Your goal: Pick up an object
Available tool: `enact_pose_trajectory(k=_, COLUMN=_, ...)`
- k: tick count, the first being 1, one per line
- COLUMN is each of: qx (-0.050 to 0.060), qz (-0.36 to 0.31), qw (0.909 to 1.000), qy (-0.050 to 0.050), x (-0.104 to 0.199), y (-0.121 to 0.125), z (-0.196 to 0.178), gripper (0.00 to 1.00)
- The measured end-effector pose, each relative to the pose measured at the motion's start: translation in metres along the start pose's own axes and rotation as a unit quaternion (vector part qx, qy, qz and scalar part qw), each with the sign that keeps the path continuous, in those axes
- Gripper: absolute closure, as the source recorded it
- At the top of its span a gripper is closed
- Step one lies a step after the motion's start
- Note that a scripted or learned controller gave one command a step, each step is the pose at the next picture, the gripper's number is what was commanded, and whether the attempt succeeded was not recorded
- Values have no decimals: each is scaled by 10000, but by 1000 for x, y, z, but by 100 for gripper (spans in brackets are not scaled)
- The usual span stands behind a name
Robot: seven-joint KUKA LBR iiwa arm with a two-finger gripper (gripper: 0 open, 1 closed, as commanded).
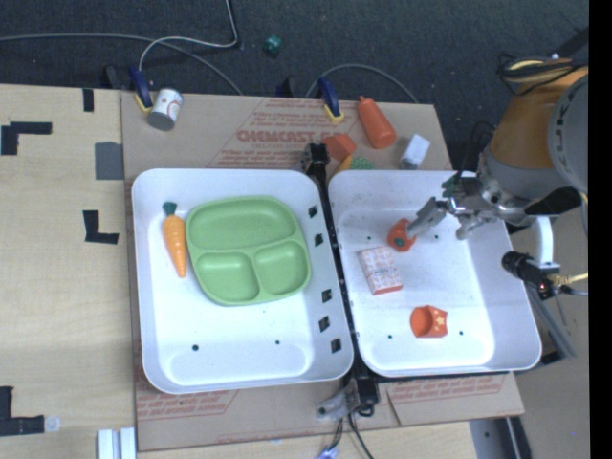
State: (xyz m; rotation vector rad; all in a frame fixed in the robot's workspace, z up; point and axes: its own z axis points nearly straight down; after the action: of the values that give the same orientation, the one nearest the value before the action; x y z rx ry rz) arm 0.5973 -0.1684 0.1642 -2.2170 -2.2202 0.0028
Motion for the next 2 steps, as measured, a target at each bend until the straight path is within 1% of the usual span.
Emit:
enact_pose_trajectory(k=1, qx=-44, qz=-3, qw=10000, qy=-19, x=18, y=48, z=77, gripper=0)
enact_pose_trajectory(k=2, qx=-47, qz=-10, qw=10000, qy=-29, x=18, y=48, z=67, gripper=100)
